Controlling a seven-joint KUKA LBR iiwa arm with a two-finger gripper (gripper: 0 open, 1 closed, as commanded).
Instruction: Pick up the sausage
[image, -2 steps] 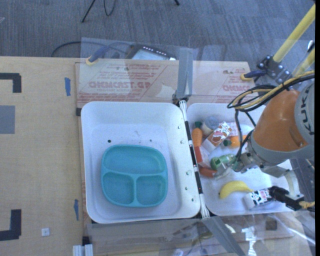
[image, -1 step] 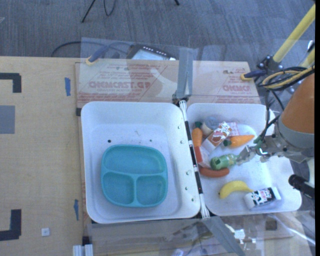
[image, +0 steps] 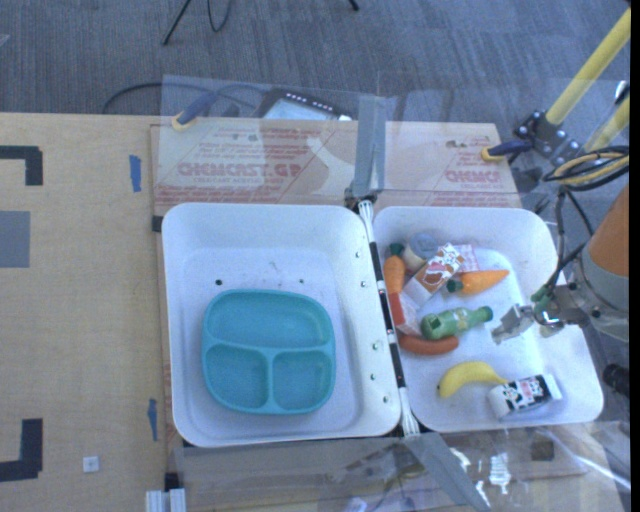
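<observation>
Reaching in, arm: the grey arm (image: 610, 275) enters from the right edge of the camera view, its orange band showing above the wrist, and stretches over the right bin's (image: 570, 385) right rim.
Gripper: the gripper (image: 510, 325) hangs over the right bin's right half, pointing left toward the green bottle; its fingers look slightly parted with nothing between them, though they are small and hard to read.
Sausage: the sausage (image: 429, 346), red-orange, lies flat on the right bin's floor near its left wall, just below the green bottle (image: 455, 321) and touching or nearly touching it.
Sausage to gripper: the sausage sits left of the gripper and a little lower in the picture, apart from it, with the green bottle's right end between them.
Neighbours in the right bin: a banana (image: 468, 378) and a small black-and-white carton (image: 522, 395) lie below the sausage; a carrot (image: 480, 281) and a red-and-white packet (image: 440, 269) lie above the green bottle.
Left bin: the left bin (image: 200, 240) holds a teal divided plate (image: 268, 352).
</observation>
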